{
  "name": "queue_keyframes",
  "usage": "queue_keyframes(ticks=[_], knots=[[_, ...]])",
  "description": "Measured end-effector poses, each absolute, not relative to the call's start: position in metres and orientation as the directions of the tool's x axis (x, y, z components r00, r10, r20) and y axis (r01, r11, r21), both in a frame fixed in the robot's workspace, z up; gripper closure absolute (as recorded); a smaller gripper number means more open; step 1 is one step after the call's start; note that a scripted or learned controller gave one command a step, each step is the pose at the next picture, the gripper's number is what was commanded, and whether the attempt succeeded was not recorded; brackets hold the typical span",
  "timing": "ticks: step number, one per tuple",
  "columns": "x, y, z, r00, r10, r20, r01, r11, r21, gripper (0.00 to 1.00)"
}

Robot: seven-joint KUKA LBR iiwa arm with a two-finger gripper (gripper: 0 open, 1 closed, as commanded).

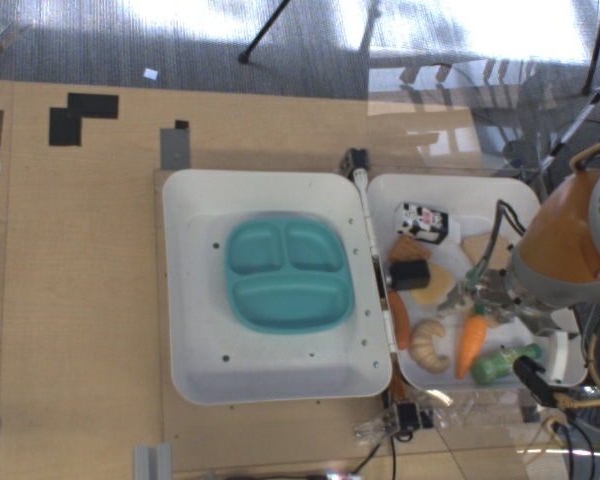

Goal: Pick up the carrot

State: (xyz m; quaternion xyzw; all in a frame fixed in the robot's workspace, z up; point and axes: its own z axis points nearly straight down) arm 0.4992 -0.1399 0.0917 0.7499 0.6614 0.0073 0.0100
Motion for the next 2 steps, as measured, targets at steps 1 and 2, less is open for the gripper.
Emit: queue_keyframes(ticks=[1, 2], knots=[[0.502, -0.141, 0.104, 0.121, 0.993, -0.008, 0.992, -0.121, 0.035, 1.0], [0.499, -0.041, 0.198, 0.387, 0.922, 0.005, 0.922, -0.387, 0.01, 1.0]])
